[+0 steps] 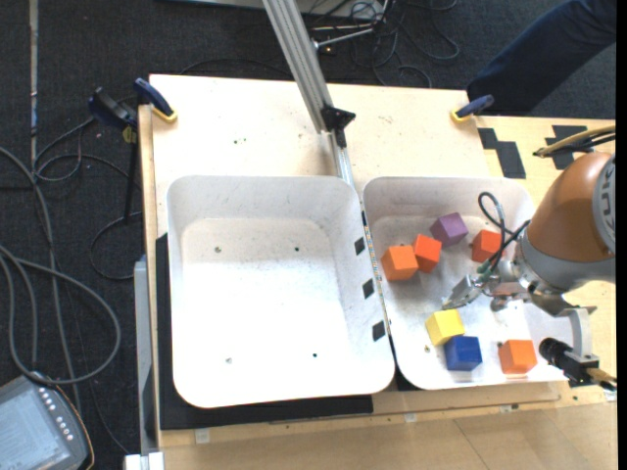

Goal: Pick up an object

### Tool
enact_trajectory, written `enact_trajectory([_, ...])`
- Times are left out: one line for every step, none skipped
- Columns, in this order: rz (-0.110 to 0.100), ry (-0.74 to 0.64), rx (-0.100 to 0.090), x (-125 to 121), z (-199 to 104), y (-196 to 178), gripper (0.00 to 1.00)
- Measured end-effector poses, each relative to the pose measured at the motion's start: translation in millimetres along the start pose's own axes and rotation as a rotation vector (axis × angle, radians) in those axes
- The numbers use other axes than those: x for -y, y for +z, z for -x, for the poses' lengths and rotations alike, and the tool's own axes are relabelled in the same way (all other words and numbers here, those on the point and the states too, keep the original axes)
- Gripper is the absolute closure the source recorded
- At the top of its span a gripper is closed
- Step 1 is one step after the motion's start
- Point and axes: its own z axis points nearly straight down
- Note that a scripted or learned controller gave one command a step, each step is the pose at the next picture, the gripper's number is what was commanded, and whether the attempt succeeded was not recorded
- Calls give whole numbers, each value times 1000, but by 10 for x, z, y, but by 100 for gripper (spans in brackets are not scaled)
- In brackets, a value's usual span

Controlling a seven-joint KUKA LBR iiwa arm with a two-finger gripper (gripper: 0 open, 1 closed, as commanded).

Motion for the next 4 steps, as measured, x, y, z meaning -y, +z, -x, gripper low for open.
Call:
enact_trajectory([4,0,1,-9,4,-117,100])
enact_trajectory([7,-3,2,-19,30,-544,100])
enact_trajectory([9,-5,2,-84,-22,-1158,100])
enact_trajectory([9,-4,3,-105,-18,-1694,100])
